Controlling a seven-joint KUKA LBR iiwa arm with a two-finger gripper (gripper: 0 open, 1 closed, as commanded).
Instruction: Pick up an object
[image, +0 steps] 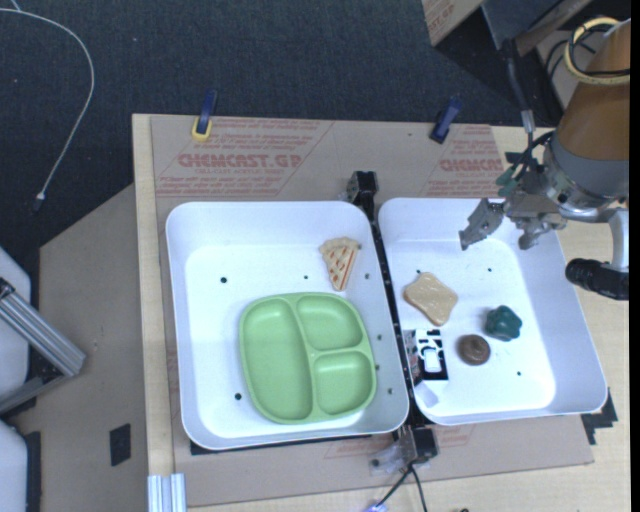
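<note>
My gripper (502, 228) hangs over the far part of the right bin (560, 390), its two fingers spread apart with nothing between them. Below it in that bin lie a tan slice of bread (430, 296), a teal lumpy object (503, 322) and a small brown round object (474, 349). In the left bin (200, 300) sits a green three-compartment plate (305, 356), and a waffle-patterned wedge (340, 261) lies beyond it near the divider.
A black-and-white tag (430, 355) sits at the right bin's left wall. Blue clamps (205, 115) (445, 120) hold the cardboard base at the back. The arm's orange band (600, 95) is at the upper right.
</note>
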